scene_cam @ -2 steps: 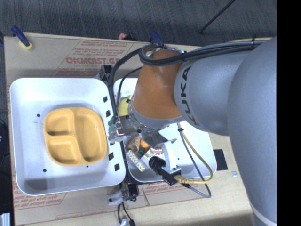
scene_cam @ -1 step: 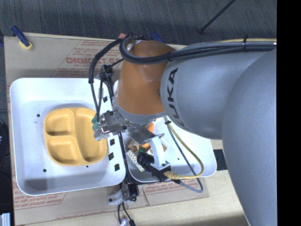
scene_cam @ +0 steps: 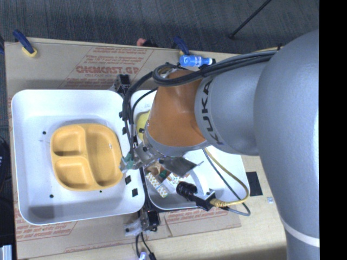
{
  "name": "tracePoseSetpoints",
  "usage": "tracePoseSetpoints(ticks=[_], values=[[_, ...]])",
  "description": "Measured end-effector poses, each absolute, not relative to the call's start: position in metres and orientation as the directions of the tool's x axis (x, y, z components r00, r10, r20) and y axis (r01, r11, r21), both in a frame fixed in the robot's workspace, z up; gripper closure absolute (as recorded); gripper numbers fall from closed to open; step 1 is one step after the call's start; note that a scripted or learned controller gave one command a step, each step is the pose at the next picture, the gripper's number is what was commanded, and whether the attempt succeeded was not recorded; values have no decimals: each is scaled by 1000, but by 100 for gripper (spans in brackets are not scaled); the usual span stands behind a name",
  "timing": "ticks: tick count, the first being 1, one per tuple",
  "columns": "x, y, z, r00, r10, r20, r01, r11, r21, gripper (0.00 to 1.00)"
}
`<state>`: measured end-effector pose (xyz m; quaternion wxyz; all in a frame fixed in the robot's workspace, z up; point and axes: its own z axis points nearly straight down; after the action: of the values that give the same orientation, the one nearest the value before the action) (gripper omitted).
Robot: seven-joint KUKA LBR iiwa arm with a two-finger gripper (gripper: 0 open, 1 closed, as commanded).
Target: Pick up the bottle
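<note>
A grey KUKA arm (scene_cam: pixel 255 102) with an orange band (scene_cam: pixel 173 112) above its wrist hung low over the right-hand white bin (scene_cam: pixel 214 169), reaching in from the right and covering most of that bin. The jaws were somewhere beneath the wrist, near the divide between the two bins, at about the spot where metal hardware and a small white toothed part (scene_cam: pixel 157 184) showed; whether they stood wide, narrow or closed on anything could not be told from above.

The bottle could not be picked out with any certainty. A sliver of yellowish-green (scene_cam: pixel 142 122) peeked out just left of the orange band, against the right bin's left wall, and it may have been part of the bottle, though too little of it showed to say, and its long axis could not be read. If so, it lay just up-frame of the wrist hardware and close beside it, so the coming move looked likely to turn on a short shift along that wall.

The left bin (scene_cam: pixel 32 145) held a yellow divided tray (scene_cam: pixel 87 157), lying flat and well clear of the arm. Black cables (scene_cam: pixel 227 175) looped across the right bin's floor and over the cardboard-covered worktop (scene_cam: pixel 103 64), hiding more of the bin's contents.
</note>
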<state>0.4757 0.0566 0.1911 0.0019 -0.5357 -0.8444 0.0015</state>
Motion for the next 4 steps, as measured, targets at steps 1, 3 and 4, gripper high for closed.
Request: tracePoseSetpoints(ticks=[1, 3, 4], values=[[477, -25, 234, -569, 822, 0, 822, 569, -1, 100], [477, 9, 227, -895, 447, -1, 447, 895, -1, 100], [477, 88, 277, -962, 271, 0, 271, 962, -1, 100]])
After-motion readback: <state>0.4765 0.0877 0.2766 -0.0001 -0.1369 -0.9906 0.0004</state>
